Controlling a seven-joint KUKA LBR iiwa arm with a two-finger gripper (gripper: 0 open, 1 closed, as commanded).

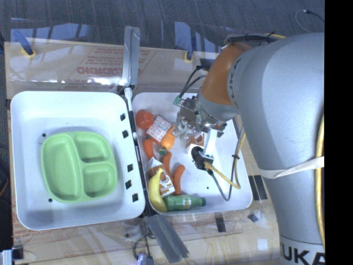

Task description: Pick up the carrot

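The arm point(276, 126) looms over the right bin point(231, 195), gripper point(185, 128) low among clutter; finger state, cannot tell. The carrot point(178, 176) lies nearer, beside the banana point(155, 191). Risk: grabbing the small orange piece point(167, 142) beside it instead.

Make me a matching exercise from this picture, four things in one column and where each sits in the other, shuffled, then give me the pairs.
Things:
1. tray
2. banana
3. green bottle
4. tomato

Places:
A. right bin, far left corner
B. left bin
C. lying along the right bin's near wall
D. right bin, near left corner, beside the bottle

Pairs: 1-B, 2-D, 3-C, 4-A
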